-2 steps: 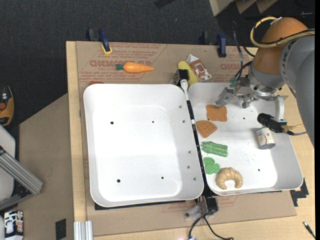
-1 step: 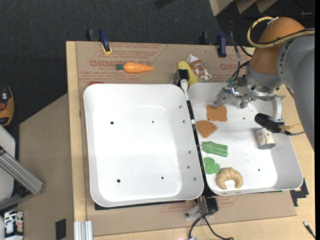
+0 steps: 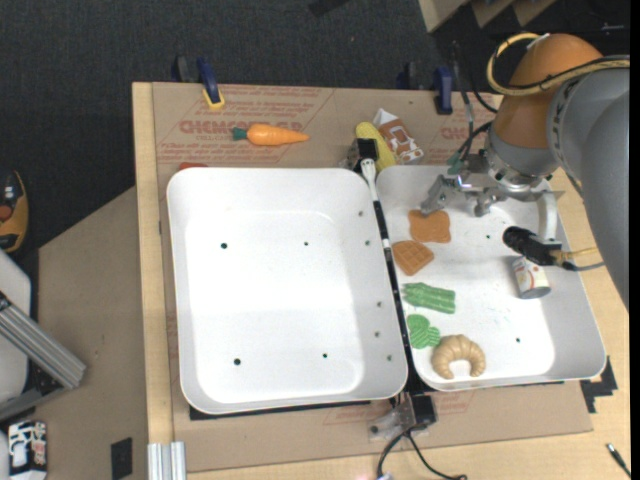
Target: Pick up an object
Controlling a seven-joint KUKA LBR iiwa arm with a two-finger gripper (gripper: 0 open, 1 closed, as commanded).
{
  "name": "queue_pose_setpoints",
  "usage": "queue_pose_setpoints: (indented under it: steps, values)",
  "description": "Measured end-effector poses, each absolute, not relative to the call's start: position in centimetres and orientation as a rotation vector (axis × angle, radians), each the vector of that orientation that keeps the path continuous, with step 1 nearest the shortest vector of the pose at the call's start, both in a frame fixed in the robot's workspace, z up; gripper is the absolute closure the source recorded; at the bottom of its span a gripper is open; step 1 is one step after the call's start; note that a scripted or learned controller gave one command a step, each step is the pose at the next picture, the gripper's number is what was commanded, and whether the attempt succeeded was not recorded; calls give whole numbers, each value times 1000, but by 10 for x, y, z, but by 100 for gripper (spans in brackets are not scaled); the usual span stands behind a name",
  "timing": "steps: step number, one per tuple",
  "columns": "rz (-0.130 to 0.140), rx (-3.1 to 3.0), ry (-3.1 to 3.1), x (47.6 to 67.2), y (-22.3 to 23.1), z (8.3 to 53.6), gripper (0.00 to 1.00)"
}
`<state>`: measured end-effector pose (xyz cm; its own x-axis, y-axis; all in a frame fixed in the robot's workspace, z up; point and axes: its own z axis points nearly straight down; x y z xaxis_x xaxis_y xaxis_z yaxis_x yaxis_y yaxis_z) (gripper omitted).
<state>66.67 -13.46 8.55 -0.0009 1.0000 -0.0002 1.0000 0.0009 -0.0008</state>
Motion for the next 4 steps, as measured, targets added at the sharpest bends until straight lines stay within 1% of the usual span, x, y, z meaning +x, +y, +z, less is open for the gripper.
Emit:
queue_pose_setpoints:
  steps: [2,4]
  values:
    - [1,-2222,-2221,667,-132,86,0]
    - [1,-2221,-2222,667,-119,86,0]
